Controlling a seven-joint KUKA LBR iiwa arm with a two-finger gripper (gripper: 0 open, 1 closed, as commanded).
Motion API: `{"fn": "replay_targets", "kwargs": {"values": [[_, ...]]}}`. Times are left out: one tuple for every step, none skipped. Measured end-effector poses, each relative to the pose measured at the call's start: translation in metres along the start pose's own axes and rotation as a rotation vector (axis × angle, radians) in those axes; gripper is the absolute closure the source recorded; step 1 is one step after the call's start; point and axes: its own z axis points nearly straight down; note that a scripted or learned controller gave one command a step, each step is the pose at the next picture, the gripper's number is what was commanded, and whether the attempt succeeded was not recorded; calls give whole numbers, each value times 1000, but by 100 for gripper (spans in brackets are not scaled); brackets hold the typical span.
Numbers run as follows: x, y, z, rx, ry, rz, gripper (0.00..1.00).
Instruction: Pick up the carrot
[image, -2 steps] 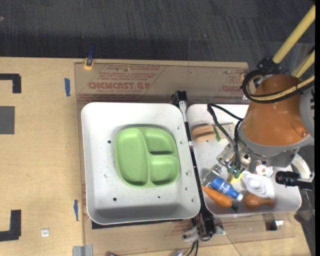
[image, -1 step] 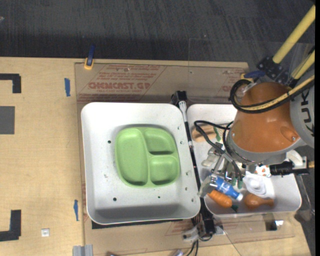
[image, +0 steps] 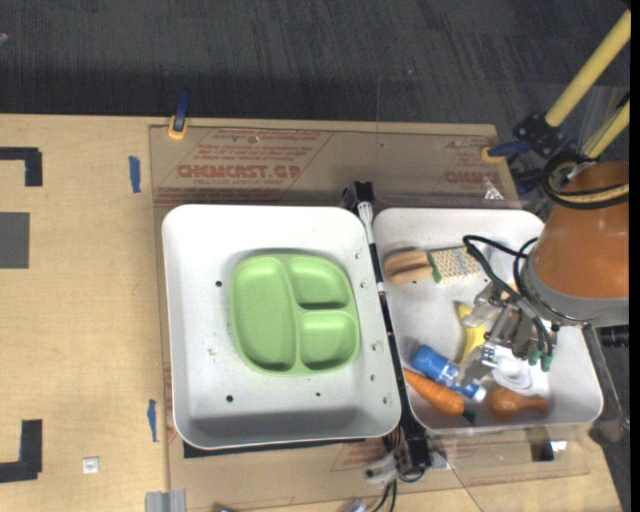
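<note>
We judge this the approach step: the carrot lies at the near-left of the right bin, the gripper hovers just beyond it, finger state we cannot tell, and the next descent must clear the blue bottle touching the carrot.

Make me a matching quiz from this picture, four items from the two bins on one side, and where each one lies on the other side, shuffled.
Things:
1. green divided plate
2. carrot
3. blue bottle
4. hot dog bun

Places:
A. right bin, far left corner
B. middle of the left bin
C. right bin, along its near left edge
D. right bin, just behind the carrot

Pairs: 1-B, 2-C, 3-D, 4-A
</note>
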Motion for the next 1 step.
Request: {"fn": "replay_targets", "kwargs": {"values": [[34, 83, 0, -4, 8, -52, 0]]}}
